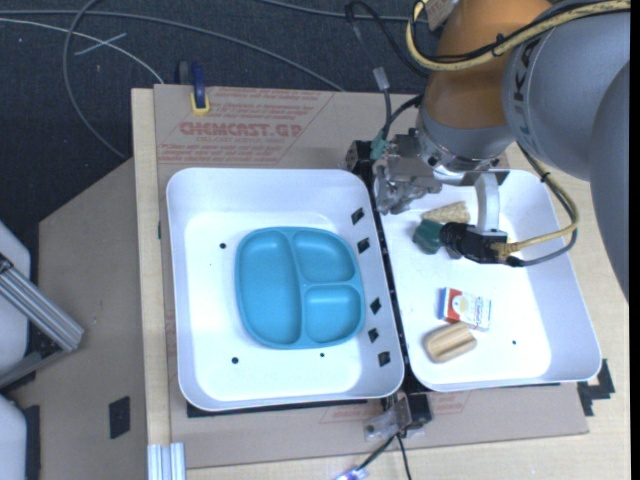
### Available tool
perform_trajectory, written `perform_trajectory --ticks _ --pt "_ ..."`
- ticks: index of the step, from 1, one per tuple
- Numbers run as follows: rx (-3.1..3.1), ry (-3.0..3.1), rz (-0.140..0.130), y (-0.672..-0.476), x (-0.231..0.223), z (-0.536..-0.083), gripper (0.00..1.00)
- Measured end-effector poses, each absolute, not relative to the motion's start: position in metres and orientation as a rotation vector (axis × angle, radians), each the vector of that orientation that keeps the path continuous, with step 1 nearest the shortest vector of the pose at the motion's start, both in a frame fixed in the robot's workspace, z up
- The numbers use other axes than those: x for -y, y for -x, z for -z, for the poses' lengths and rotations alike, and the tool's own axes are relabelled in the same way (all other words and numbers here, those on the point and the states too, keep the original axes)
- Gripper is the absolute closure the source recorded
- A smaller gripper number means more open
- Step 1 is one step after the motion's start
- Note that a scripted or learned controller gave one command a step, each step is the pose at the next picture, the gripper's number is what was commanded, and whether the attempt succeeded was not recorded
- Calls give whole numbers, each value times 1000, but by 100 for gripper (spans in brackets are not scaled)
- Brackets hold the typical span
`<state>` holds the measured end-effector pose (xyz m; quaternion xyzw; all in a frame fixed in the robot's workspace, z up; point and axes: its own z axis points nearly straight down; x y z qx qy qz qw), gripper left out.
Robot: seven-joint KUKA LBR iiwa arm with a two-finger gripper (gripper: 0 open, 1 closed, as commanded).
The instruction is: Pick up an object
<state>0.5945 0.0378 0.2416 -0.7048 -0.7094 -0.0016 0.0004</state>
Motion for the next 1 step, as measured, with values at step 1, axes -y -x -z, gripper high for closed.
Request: perform_trajectory --ticks 1 --pt "2228 2214 5 -607 -90 -246 100"
